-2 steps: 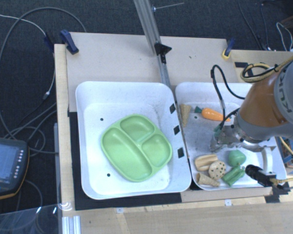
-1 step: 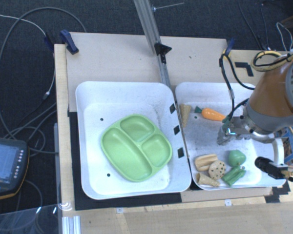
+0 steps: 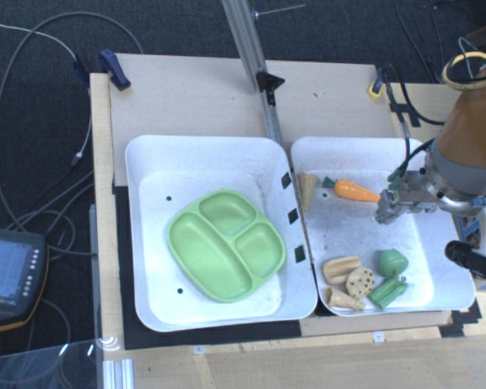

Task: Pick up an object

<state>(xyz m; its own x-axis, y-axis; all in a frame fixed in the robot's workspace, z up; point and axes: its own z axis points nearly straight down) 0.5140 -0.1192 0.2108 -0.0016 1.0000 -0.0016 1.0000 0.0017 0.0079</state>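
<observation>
One carrot [image 3: 355,190] beside pincer [image 3: 386,210]

This is a robotics lab. A bare plywood surface [image 3: 194,96] carries two white bins [image 3: 146,168], held in place by black tape and clamps [image 3: 113,67]. An aluminium pole [image 3: 243,23] rises from the surface's far edge. Loose cables [image 3: 40,47] trail over dark carpet [image 3: 32,136], and a teach pendant [image 3: 12,278] with a lit screen lies at the left. The objects are toys: plastic food [image 3: 356,190] and a green divided plate [image 3: 225,244].
</observation>
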